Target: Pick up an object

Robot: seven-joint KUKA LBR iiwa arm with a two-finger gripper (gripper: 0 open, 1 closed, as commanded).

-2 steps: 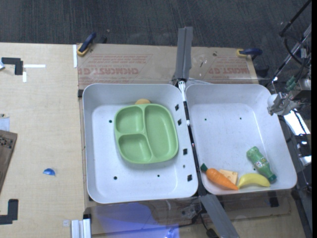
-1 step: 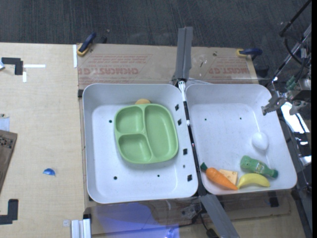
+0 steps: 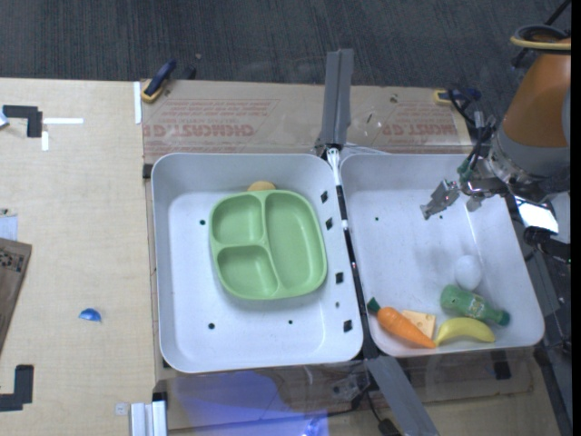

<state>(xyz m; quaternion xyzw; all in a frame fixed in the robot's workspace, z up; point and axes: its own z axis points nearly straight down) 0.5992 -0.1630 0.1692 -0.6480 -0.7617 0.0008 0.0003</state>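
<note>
Along the top of the frame, behind both bins, a brown cardboard sheet (image 3: 227, 116) carries red printing. The letters run mirrored or upside down from this angle; the larger line looks like "CHEMSAT" or something close (not sure of the exact letters). Smaller red lines beneath it are too small to read. The same print recurs faintly at upper right.

Counter (image 3: 73, 243): light wood surface at left. Left bin (image 3: 172, 334) holds a green three-compartment plate (image 3: 269, 243), lying flat near the bin's middle; a small yellow item (image 3: 261, 186) shows just behind the plate's far rim, mostly hidden. Brown cardboard sheet (image 3: 227, 121) lies behind both bins. Blue-and-yellow clamp (image 3: 160, 77) sits at its far left corner. Small blue piece (image 3: 89, 315) rests on the counter.
</note>
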